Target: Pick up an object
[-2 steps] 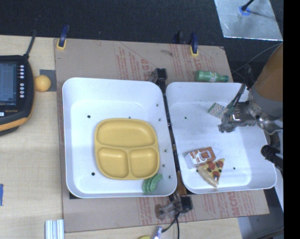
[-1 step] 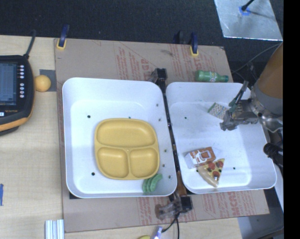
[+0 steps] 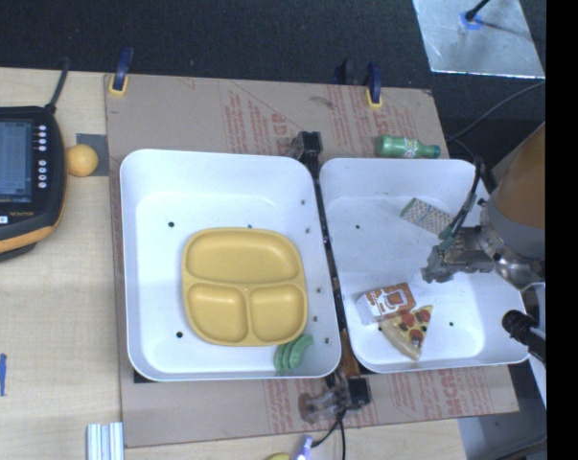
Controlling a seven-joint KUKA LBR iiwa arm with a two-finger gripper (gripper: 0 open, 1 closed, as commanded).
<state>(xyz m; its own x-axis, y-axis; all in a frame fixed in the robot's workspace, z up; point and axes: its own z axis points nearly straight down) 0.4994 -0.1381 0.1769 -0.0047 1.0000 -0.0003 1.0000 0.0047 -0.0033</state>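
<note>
1. Nearest us we count one green toy lying in the left bin, at its front rim, just beside the one yellow divided tray, which has three compartments.
2. We count two white bins; the right bin holds three things: one pizza slice, one small brown-and-white packet touching it, and one grey patterned piece near the back.
3. One gripper hangs over the right bin, well apart from the pizza slice; it is dark and small here, so we cannot tell whether its fingers are apart or together.
4. Outside the bins we count one green bottle lying on its side, one orange ball, and one handheld control pad.
</note>
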